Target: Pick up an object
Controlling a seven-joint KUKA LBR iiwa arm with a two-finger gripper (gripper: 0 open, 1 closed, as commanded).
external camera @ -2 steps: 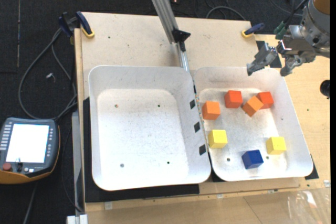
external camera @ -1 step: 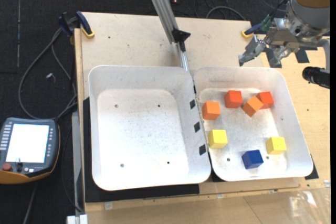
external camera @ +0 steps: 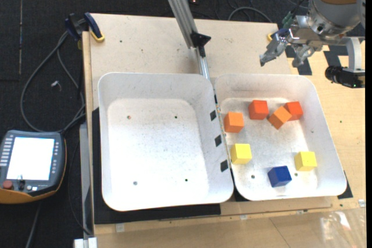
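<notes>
Gripper [external camera: 285,57] hangs above the bench beyond the right bin's [external camera: 325,125] far rim, fingers spread with nothing between them, well apart from the cubes lying in that bin, nearest being the red-orange cube [external camera: 258,109].

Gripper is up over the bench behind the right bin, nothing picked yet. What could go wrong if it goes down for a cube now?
1. Two orange cubes touch near the right white bin's far side; a grasp there may catch both or push one aside.
2. The yellow cube sits close to the bin's right wall, which the gripper may hit.
3. The gripper hangs over the bench, outside the bin, so a straight descent would likely grasp nothing.
</notes>
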